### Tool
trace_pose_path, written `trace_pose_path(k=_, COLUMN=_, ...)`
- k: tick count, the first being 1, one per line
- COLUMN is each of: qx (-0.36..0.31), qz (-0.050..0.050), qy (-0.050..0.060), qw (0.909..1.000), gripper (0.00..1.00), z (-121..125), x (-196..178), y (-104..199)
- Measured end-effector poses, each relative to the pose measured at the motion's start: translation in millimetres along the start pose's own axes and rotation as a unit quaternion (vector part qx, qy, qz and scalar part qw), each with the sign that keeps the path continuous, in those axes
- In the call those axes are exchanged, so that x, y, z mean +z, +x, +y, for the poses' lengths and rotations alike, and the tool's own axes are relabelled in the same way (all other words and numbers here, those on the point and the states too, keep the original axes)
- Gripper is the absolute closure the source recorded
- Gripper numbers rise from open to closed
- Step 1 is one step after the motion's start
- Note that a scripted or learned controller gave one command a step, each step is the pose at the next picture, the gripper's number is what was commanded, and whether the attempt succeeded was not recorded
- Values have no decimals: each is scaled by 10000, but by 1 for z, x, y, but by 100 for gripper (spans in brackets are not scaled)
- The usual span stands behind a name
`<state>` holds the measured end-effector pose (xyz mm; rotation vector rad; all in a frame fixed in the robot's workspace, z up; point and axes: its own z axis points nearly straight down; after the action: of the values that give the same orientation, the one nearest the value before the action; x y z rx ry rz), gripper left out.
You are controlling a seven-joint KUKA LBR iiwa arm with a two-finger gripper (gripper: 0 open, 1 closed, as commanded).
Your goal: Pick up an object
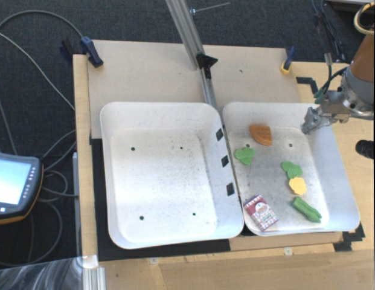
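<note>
Camera view: the gripper hangs over the right bin's far right corner, apart from every object.

I cannot tell how its jaws stand; nothing shows between them. I see an orange-brown piece, a green leaf shape, a green-and-yellow pair, a green pod and, perhaps, a red-and-white printed packet.

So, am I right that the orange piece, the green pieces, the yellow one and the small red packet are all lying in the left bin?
Not quite: in the camera view the orange piece, green pieces, yellow one and small red packet all lie in the right bin, not the left bin.
</note>
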<state>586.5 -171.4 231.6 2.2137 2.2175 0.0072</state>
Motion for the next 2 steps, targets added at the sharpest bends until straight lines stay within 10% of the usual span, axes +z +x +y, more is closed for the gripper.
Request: trace_pose_path(k=2, qx=-24, qz=30, qy=50, qw=10000, gripper=100, z=-1, x=-21, y=57)
